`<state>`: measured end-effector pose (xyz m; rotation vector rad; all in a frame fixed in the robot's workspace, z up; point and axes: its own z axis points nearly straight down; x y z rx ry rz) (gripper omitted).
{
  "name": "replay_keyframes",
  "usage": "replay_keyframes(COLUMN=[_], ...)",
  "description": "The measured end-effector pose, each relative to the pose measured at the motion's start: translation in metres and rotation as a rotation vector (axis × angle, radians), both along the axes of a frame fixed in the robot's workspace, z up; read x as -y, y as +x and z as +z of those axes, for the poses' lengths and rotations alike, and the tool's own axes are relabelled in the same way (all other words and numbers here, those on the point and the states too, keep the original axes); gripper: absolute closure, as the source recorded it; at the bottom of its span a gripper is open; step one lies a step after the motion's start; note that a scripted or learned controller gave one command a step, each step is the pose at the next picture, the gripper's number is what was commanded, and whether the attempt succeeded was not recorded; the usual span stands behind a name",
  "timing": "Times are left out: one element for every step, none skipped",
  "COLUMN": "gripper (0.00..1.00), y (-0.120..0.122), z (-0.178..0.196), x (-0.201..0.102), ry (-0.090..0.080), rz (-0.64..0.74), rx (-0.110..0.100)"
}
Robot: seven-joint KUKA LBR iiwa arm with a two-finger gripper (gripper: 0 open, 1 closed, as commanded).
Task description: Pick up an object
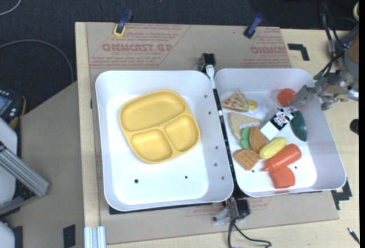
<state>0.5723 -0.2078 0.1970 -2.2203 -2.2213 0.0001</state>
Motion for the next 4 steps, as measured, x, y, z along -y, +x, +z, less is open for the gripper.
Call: replay_keyframes(gripper=[0.00, 0.00, 1.00, 1.00], y=[-0.008, -0.003, -0.002, 0.000], z=[-0.057, -0.088, -0.078, -0.015], x=[0.006, 0.007, 0.006, 0.001], ry=[0.002, -0.002, -0.001, -0.004], rz=[-0.001, 0.003, 0.001, 0.001], rx=[-0.006, 0.011, 0.016, 0.007])
